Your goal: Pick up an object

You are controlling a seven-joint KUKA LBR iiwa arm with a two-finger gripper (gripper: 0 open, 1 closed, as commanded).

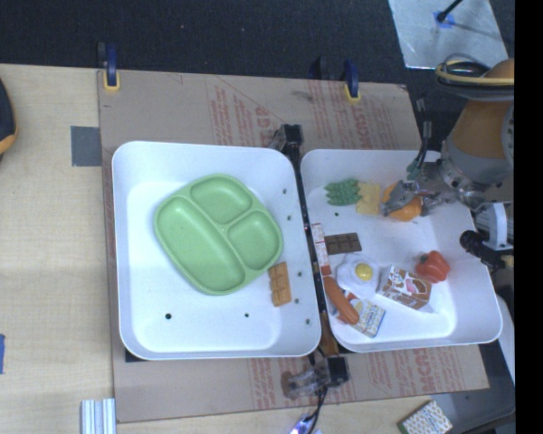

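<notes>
Reaching in from the right, the arm (475, 125) has its pincer (407, 199) low over the far part of the right bin (471, 328), fingers closed on a small orange item (404, 211) that sits at the bin floor or just off it; can't tell which.

Right bin contents, rel. to the pincer: yellow piece (371, 197) just to its left, touching or nearly so; green leafy toy (342, 191) further left. Nearer the camera: brown chocolate bar (342, 242), fried egg (359, 271), a printed carton (405, 287), a red tomato-like toy (433, 265) to the near right. Hot dog (341, 301) and a small printed packet (369, 318) lie furthest toward the near-left corner.

Left bin (136, 315), well to the pincer's left: green divided plate (219, 231) in the middle, waffle-like orange piece (280, 284) just off its near-right edge.

Room: pincer is close to the right bin's far wall; a bare strip of floor lies between it and the tomato toy. Left bin has wide bare floor along its near side. The bins' inner rims touch.
</notes>
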